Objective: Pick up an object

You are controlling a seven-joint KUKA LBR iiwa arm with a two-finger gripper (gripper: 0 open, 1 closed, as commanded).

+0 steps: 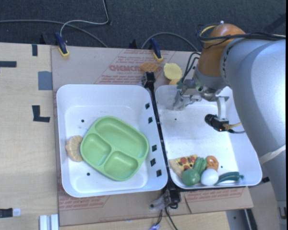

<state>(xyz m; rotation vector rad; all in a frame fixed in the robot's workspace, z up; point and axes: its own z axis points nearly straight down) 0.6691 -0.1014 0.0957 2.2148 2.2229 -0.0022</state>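
On the desk, two white bins are set side by side on a sheet of cardboard, which is held at its far edge by two blue clamps. The left bin is taken up largely by a green divided plate; a tan biscuit is seen just beside the plate, at its left edge. Beyond the bins, on the cardboard, a yellow piece and a brown piece are found near the dividing wall. Black cables are strung across the dark floor behind the desk.

The gripper is lowered over the far left corner of the right bin, close to the dividing wall, with the grey arm and its orange band reaching in behind it. Whether the gripper is spread or pressed together cannot be told, and nothing is seen held in it.

The toy foods are heaped in the near corner of the right bin, well apart from the gripper. A pizza slice with red dots is laid at the left; a green vegetable is pressed against it, a white egg is touching the vegetable, an orange piece is tucked behind the egg, and a green pod is stretched out at the right.
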